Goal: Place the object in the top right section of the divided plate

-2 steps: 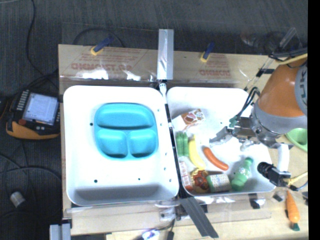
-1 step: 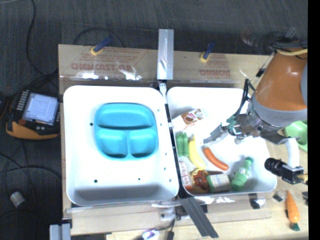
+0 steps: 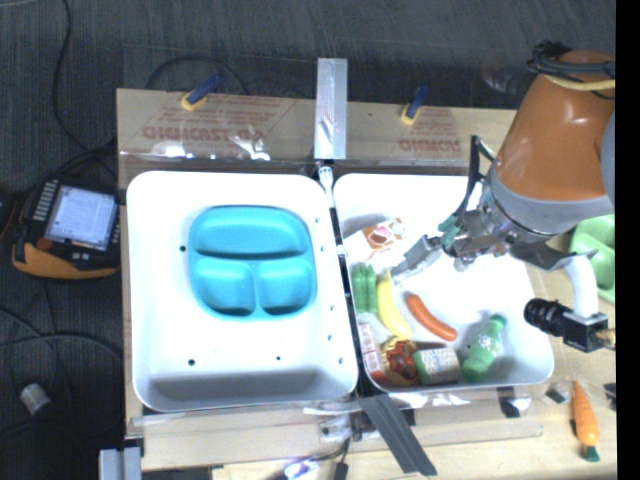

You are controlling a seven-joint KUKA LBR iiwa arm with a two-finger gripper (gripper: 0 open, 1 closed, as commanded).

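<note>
A blue divided plate [image 3: 250,260] lies in the left bin [image 3: 160,368], with one wide section at the back and two smaller ones at the front. My gripper [image 3: 408,263] hangs over the middle of the right bin [image 3: 520,288], reaching in from the right. Just below it lies an orange-red sausage [image 3: 431,317]. A small pink and white toy [image 3: 383,234] sits just up and left of the gripper. Nothing shows as held by the gripper.
Along the right bin's left side lie a yellow banana [image 3: 391,306] and a green vegetable [image 3: 362,286]. At its front stand a green bottle [image 3: 483,344], a can [image 3: 436,363] and a red packet [image 3: 398,358]. A carrot [image 3: 585,418] lies outside, on the bench at the right.
</note>
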